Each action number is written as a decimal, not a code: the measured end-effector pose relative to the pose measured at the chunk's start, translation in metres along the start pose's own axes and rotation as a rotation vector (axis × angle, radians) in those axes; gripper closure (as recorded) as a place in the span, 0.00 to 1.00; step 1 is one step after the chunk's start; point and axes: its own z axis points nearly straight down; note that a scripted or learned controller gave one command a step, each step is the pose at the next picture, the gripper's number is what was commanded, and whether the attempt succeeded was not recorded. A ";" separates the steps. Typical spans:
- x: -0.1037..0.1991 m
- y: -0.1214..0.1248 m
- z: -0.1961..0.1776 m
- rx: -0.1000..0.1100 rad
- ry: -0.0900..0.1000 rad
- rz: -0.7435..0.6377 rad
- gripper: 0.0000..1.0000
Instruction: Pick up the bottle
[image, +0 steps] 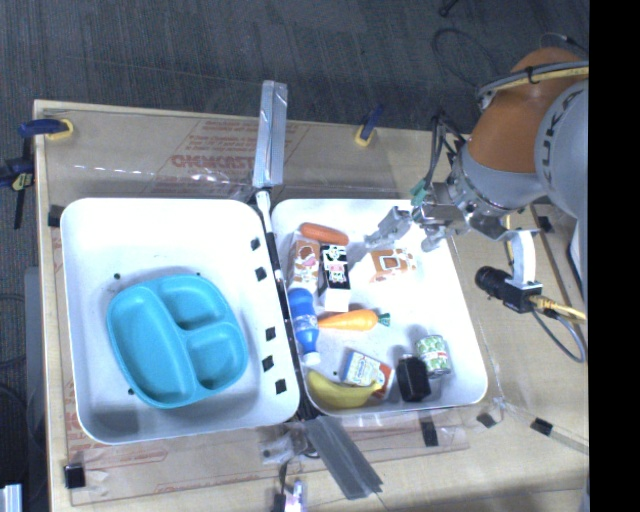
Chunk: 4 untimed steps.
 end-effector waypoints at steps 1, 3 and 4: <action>0.074 -0.028 0.135 0.000 -0.001 0.046 0.00; 0.093 -0.011 0.143 -0.010 0.003 0.678 0.00; 0.078 0.030 0.110 0.000 0.003 0.730 0.00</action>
